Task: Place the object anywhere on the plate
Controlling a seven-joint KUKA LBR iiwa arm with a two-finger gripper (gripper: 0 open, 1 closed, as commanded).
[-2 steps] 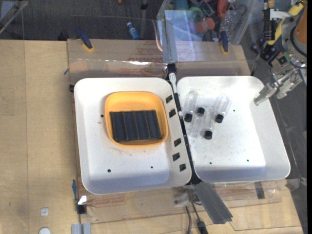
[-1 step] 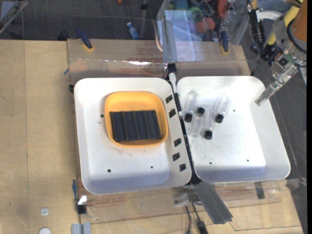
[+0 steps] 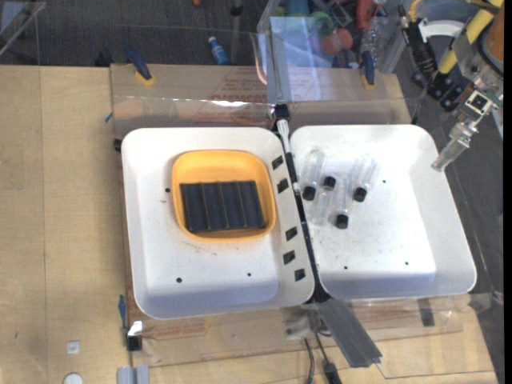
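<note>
The arm is hanging out past the right edge of the desk, up by the far right corner, and its pincer is pointing down and left toward the right bin without reaching over it. From here the two metal fingers look pressed close together with nothing between them, though they are small at this angle.

The things to be moved are lying in the right bin, in its near-left part: four clear vials with black caps, bunched loosely together. One is lying close to the divider between the bins, two are sitting in the middle of the group, and one is tipped a little farther right. All of them are well apart from the pincer.

In the left bin an orange plate is sitting roughly in the middle, and a dark ribbed block is covering most of its surface. A row of small black tabs is running along the seam where the two bins are meeting.
</note>
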